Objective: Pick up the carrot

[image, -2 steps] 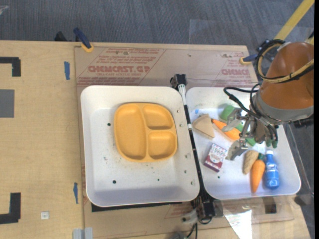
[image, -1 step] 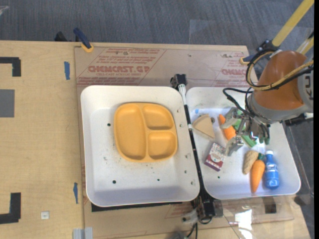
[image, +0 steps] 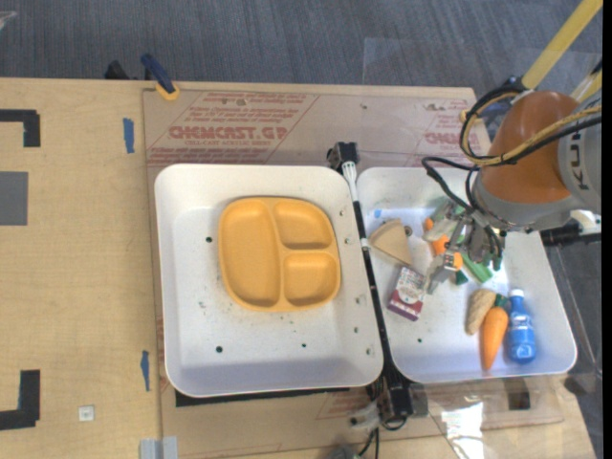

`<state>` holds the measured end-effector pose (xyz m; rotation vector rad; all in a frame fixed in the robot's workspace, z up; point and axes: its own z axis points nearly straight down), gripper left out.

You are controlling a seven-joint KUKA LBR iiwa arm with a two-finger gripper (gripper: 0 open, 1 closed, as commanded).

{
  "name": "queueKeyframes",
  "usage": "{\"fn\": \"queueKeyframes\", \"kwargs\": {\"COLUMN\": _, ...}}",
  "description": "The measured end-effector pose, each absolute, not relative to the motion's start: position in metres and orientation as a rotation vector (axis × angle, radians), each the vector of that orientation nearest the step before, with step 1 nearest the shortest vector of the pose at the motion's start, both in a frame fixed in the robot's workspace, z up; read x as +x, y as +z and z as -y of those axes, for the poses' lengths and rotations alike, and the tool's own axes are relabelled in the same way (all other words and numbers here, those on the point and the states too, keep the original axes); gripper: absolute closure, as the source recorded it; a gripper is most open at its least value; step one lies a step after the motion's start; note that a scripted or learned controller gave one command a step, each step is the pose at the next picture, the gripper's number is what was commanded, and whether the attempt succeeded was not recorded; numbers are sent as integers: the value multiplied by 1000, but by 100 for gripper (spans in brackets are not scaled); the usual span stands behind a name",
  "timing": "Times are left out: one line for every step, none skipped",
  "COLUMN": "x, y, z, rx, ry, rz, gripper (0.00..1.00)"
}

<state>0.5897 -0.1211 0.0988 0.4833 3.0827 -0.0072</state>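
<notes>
— Lying near the front of the right white bin (image: 559, 295), the tapered orange plastic carrot (image: 492, 337) touches a blue bottle (image: 519, 327).

— Probably light, stiff, slippery; its thick middle suits gripping. The two-finger gripper (image: 457, 259) hovers apart; its state cannot be told.

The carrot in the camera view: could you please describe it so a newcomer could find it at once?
Look in the right-hand white bin, at its near right corner. The carrot lies there between a pale potato-like piece and a blue bottle. It is the only long orange cone, tapering toward the bin's front edge.
</notes>
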Motion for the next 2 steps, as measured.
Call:
{"fn": "queueKeyframes", "kwargs": {"x": 593, "y": 112, "z": 119, "rx": 478, "ry": -4, "rz": -3071, "gripper": 100}}
{"fn": "queueKeyframes", "kwargs": {"x": 568, "y": 230, "z": 65, "rx": 655, "ry": 7, "rz": -3054, "gripper": 100}}
